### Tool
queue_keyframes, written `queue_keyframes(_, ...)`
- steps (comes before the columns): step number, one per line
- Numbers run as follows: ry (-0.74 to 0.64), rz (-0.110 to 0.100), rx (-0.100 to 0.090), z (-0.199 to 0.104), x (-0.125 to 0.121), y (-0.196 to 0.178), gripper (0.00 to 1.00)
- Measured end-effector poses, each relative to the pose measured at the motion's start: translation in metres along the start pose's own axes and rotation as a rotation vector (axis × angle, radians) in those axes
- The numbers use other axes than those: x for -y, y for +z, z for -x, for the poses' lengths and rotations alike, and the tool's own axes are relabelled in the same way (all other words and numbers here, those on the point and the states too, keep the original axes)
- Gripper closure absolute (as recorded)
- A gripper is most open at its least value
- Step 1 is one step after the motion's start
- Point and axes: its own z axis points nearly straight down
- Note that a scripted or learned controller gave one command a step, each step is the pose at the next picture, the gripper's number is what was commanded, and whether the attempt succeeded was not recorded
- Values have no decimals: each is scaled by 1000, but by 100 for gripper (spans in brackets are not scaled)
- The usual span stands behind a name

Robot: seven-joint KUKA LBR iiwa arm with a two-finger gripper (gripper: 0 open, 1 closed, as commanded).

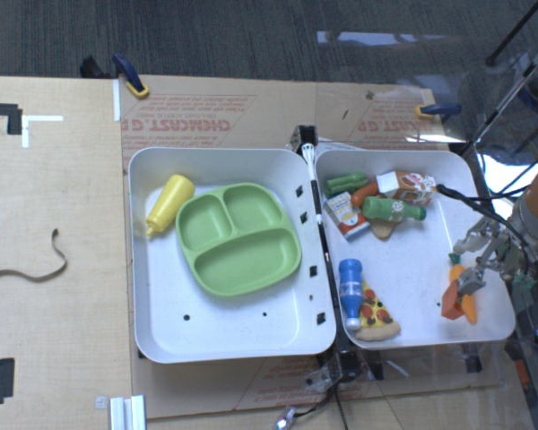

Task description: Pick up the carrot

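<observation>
Gripper (475,267) was seen low over the right bin (412,316), near that bin's right wall, with the carrot (455,297) directly at its fingertips. Whether the carrot was clamped or merely touched could not be told, and the finger spacing could not be made out among the blurred metal and cables.

The carrot was found at the right bin's right edge, well apart from the cluster at that bin's far side: a green bottle (392,209), a small carton (344,213) and a white packet (414,184). A blue bottle (350,283) and a pizza slice (375,316) lay against the right bin's left wall.

Just left of the right bin, the left bin (161,325) was seen, bearing a green divided plate (240,236) and a yellow bottle (168,203). Both bins were set on cardboard (215,119) over a pale wooden bench (49,330), with dark carpet (251,16) beyond. The arm was cut off at the picture's right edge.
</observation>
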Motion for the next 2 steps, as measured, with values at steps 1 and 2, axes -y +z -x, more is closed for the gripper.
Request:
queue_keyframes(1,-105,-1,-26,-4,5,58,0)
queue_keyframes(2,-109,-1,-23,-3,4,48,100)
